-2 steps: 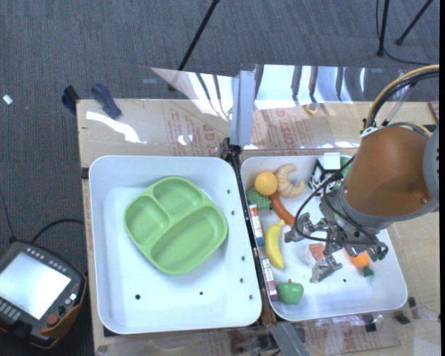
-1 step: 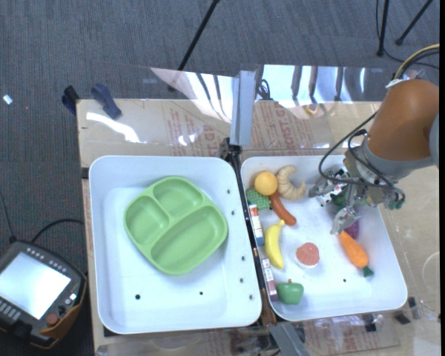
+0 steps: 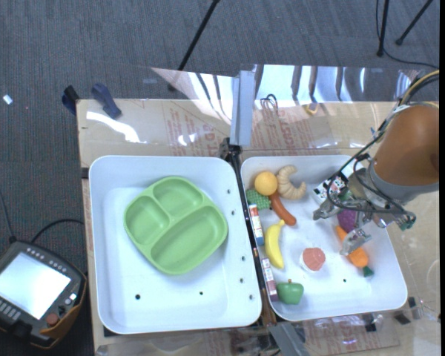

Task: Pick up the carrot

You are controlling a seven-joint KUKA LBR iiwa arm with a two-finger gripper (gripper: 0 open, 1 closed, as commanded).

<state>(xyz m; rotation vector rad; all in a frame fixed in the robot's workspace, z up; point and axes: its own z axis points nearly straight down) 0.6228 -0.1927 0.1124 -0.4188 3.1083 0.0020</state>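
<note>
Reaching step, nothing picked up yet. Jaws [image 3: 354,237] hanging low in the right bin [image 3: 389,291], just beside the carrot [image 3: 358,257] near its right wall. Cannot tell how open. Next: drop straight down, then squeeze.

Hidden in part beneath the grey two-finger hand [image 3: 354,225]: a small orange carrot with a green tip [image 3: 360,258] and a purple rounded item [image 3: 348,219], too covered to name; fingers too blurred and tangled with cabling to read as parted or closed. Cut off by the left and lower edges: a grey handheld screen pendant with orange trim [image 3: 31,294].
</note>
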